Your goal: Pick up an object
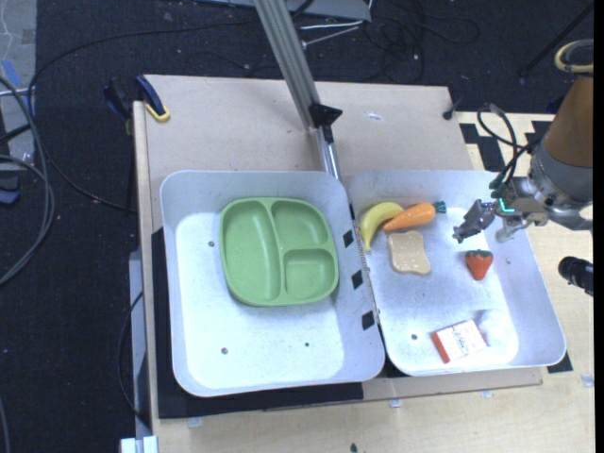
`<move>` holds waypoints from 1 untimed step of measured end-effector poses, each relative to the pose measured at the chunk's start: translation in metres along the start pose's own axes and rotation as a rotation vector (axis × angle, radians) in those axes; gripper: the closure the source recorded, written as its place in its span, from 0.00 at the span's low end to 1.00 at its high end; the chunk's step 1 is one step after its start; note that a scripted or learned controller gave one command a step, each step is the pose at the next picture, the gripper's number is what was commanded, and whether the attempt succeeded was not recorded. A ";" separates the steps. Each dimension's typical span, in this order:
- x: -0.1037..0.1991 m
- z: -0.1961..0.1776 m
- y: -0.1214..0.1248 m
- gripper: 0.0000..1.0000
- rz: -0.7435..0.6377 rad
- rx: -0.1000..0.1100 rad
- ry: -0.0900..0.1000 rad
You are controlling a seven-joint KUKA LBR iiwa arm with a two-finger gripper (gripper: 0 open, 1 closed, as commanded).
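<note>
Tan benchtop [236,121] carries two white bins: the left bin [189,347] holds a green divided plate [279,250]; the right bin [528,333] holds banana [376,220], carrot [411,217], bread slice [410,252], red-white carton [460,340], strawberry [479,263]. Above the strawberry hovers the gripper [472,225], fingers apart, gripping nothing.

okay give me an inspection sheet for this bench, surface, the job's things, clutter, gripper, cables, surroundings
Surface: wooden bench bearing two shallow white bins side by side, left bin and right bin.
Job's things: in the right bin, a banana touching a carrot, a slice of bread, a strawberry and a small red and white box.
Clutter: green divided plate in the left bin; blue and yellow clamp at the bench's far left corner.
Gripper: gripper above the right bin, between carrot and strawberry, holding nothing seen.
Cables: black cables on the floor, left and behind.
Surroundings: dark floor; slanted metal pole.
</note>
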State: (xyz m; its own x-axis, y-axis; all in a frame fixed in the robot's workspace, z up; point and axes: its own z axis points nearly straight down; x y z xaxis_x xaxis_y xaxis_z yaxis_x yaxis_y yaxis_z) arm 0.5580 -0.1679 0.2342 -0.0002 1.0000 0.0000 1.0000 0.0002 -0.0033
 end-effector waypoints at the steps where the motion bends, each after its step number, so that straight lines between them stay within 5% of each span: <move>1: 0.000 -0.001 0.001 0.00 -0.001 -0.003 -0.001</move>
State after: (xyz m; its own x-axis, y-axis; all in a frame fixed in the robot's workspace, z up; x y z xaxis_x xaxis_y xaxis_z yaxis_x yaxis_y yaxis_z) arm 0.5588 -0.1679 0.2355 -0.0008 1.0000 -0.0007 1.0000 0.0008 -0.0002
